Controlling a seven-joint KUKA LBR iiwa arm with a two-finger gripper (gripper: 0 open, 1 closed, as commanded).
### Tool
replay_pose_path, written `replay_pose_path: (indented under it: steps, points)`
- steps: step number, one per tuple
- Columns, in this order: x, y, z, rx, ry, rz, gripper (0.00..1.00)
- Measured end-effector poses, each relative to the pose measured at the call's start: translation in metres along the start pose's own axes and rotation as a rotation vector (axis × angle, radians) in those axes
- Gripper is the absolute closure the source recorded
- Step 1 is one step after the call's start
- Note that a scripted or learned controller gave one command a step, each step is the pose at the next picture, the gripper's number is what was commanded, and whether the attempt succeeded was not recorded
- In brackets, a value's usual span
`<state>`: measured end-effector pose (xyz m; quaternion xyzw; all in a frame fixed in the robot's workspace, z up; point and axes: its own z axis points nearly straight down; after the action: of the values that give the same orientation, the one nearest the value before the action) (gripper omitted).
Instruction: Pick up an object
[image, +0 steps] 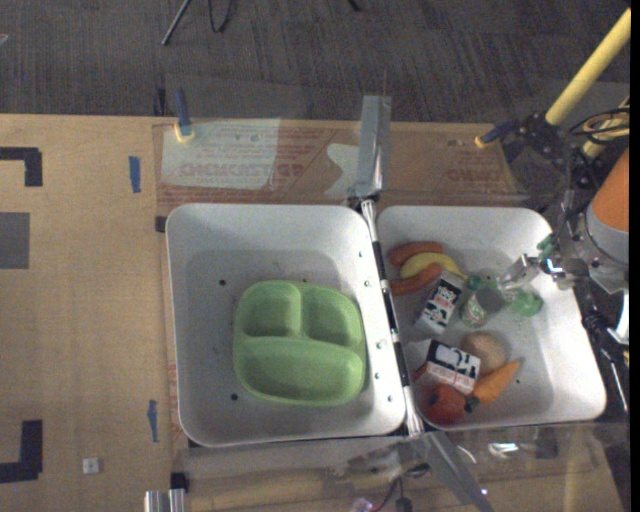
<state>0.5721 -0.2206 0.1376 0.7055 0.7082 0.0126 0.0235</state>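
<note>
Two white bins sit side by side on the bench. The left bin (200, 250) holds a green divided plate (298, 342). The right bin (570, 385) holds a heap of toy food: two sausages (415, 266) with a banana (432, 265) between them, two small cartons (438, 303), a potato (485, 349), a carrot (497, 381) and a tomato (447, 403). The gripper (522, 272) reaches in over the right bin's far right side, above a green and clear object; how wide its claw stands cannot be told.

Green tray (298, 343) in L bin (195, 240), food toys R bin (560, 390)
</note>
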Motion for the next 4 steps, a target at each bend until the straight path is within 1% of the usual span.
replay_pose_path:
  steps: [4]
  points:
    - [0.0002, 0.0039, 0.0010, -0.005, -0.001, -0.017, 0.00]
